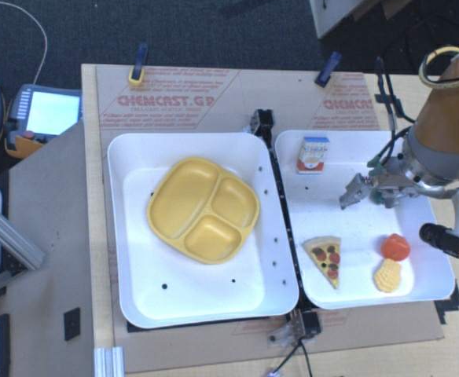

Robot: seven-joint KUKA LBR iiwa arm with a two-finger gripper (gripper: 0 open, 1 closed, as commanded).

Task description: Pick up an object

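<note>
The right bin (pixel 361 230) holds a toy pizza slice (pixel 324 259) near its front left. A red tomato-like piece (pixel 395 247) and a yellow ridged piece (pixel 387 276) sit at its front right. A small white carton with a blue top (pixel 313 154) stands at the back left. My gripper (pixel 369 196) hangs over the middle of this bin, open, with nothing between its fingers. It is above and apart from all the pieces, behind the pizza slice and the tomato.
The left bin (pixel 127 234) holds a yellow divided plate (pixel 203 209). The arm's orange band and grey wrist (pixel 444 124) cover the right bin's back right corner. A black clamp (pixel 261 121) sits between the bins at the back. Screens (pixel 47 112) stand off the bench at left.
</note>
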